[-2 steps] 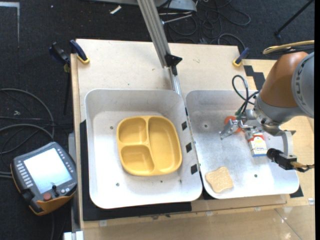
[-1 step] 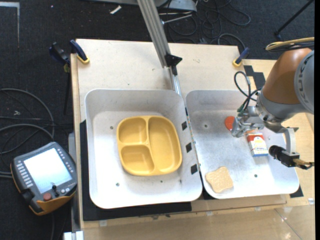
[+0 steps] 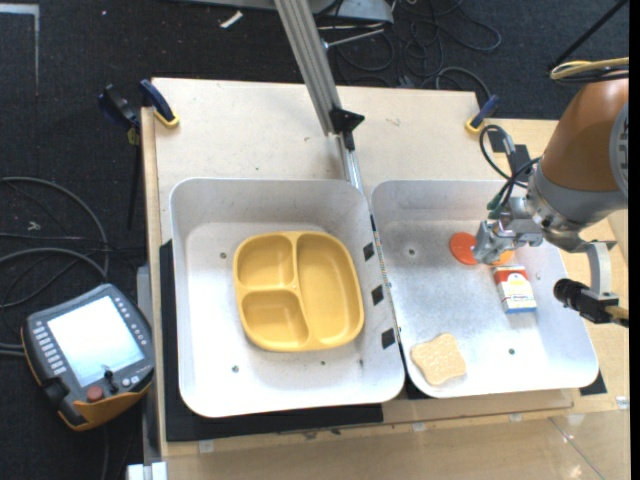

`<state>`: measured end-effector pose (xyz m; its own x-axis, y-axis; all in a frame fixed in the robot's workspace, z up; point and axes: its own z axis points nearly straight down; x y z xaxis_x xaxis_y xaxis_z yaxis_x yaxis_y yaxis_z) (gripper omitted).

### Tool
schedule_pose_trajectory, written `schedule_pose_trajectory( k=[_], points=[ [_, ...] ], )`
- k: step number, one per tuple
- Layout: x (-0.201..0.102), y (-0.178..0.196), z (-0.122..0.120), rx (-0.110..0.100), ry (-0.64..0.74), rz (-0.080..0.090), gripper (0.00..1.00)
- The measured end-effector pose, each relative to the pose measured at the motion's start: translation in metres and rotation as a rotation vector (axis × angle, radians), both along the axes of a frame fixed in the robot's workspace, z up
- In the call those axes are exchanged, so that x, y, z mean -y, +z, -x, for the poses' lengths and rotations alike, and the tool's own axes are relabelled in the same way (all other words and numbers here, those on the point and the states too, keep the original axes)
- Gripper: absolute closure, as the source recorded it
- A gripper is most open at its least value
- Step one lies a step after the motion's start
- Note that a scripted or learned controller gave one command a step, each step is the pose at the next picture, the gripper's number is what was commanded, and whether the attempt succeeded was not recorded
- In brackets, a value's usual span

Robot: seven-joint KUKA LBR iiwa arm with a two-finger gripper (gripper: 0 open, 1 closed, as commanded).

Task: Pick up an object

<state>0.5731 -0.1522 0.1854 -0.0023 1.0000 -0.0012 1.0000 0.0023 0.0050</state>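
The right bin [image 3: 560, 353] holds three objects. An orange-red flat round piece [image 3: 462, 247] lies near its middle, partly covered by my gripper [image 3: 490, 251], which is down at its right edge. A small white and orange carton [image 3: 515, 290] lies just below and to the right of the gripper. A tan slice of toast [image 3: 439, 360] rests near the bin's front left corner. Whether anything sits between the fingers is hidden by the wrist.
The left bin [image 3: 195, 268] carries a yellow divided plate [image 3: 298, 290]. A slanted metal pole [image 3: 312, 53] crosses the bench from the top to the divide between the bins. Clamps [image 3: 158, 103] sit at the bench's back corners. A teach pendant [image 3: 90, 353] lies on the floor at left.
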Motion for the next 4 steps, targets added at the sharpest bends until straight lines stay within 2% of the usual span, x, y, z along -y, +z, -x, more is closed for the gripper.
schedule_pose_trajectory(
  k=[1,2,4],
  points=[
    [0.0,0.054,-0.002,0.002,0.0,0.001,1.0],
    [-0.052,0.063,0.006,-0.004,0.006,-0.003,1.0],
    [-0.153,0.042,0.01,-0.007,0.006,-0.003,1.0]
  ],
)
